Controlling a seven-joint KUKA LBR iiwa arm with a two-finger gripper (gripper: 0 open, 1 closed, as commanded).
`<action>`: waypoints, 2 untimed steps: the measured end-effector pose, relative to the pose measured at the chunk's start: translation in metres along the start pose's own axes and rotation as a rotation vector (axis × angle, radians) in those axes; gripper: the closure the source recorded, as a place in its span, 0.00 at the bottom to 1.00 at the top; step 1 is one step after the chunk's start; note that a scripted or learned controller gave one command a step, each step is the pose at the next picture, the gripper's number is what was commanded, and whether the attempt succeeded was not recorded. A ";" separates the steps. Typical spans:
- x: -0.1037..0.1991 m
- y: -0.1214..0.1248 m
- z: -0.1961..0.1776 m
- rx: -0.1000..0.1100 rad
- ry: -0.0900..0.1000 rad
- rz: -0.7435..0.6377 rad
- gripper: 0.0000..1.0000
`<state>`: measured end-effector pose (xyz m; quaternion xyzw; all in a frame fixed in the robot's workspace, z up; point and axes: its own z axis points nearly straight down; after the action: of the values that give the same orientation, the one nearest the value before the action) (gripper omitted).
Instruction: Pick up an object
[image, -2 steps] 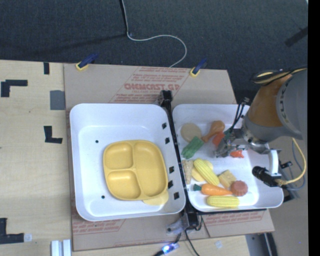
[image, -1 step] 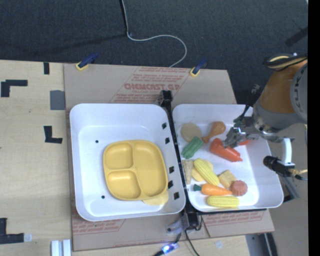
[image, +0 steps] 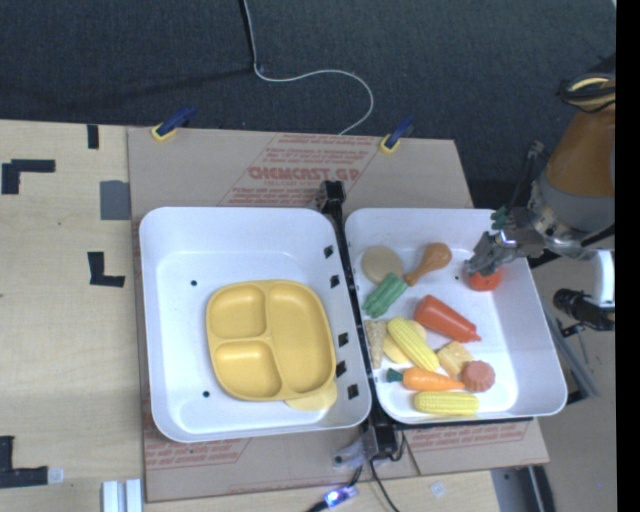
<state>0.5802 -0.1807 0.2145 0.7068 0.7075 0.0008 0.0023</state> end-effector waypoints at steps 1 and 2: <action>0.000 0.000 -0.010 0.004 0.002 0.000 1.00; 0.050 -0.004 -0.020 0.005 0.003 -0.005 1.00</action>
<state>0.5760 -0.1304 0.2339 0.7051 0.7091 0.0002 -0.0007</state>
